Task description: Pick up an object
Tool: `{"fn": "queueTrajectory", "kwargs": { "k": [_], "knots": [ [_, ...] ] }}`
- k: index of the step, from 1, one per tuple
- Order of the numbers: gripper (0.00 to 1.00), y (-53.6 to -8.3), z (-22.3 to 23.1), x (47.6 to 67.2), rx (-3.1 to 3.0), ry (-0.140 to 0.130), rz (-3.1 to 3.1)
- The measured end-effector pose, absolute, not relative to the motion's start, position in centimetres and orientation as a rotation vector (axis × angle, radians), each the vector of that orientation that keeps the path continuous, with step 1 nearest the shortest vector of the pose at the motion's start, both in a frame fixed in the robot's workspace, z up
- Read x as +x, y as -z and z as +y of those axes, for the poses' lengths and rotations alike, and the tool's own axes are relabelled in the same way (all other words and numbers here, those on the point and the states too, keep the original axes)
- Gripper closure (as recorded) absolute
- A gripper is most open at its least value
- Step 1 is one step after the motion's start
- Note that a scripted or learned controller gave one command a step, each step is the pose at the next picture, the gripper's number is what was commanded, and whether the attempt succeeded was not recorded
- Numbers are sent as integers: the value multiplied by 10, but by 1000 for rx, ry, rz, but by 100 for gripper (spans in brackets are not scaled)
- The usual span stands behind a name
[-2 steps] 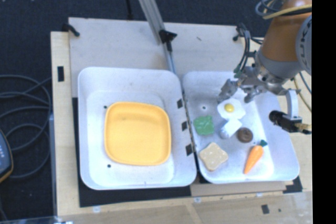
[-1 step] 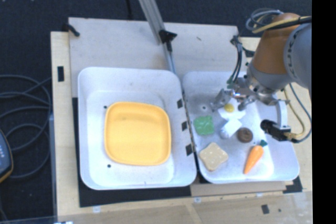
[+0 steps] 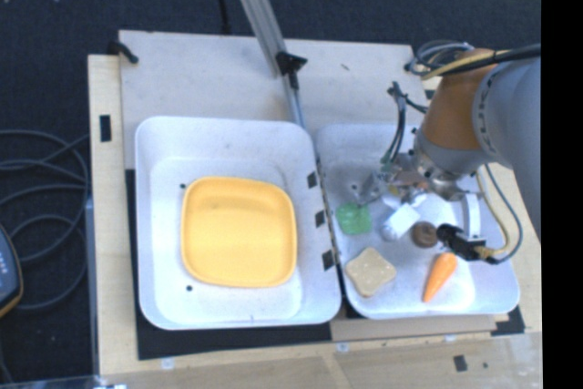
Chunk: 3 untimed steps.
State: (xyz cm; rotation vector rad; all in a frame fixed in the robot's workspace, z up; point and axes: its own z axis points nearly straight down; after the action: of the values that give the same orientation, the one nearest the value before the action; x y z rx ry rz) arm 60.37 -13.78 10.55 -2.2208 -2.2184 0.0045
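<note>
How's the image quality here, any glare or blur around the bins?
Camera view: even, bright light; the white bins look washed out, nearly glaring; the yellow plate reads clearly; the small items by the pincer are soft and hard to make out; the carrot stays distinct.

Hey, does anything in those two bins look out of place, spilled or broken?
Nothing stands out. The yellow plate lies flat in the left bin. The green piece, tan sponge-like block and carrot sit loose but intact in the right bin.
</note>
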Motion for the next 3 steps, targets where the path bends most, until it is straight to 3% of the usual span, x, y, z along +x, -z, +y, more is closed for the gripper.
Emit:
{"fn": "queueTrajectory", "kwargs": {
  "k": [1, 3],
  "knots": [
    [100, -119, -138, 605, -2224, 3, -2220],
    [100, -229, -129, 609, -2225, 6, -2225]
  ]
}}
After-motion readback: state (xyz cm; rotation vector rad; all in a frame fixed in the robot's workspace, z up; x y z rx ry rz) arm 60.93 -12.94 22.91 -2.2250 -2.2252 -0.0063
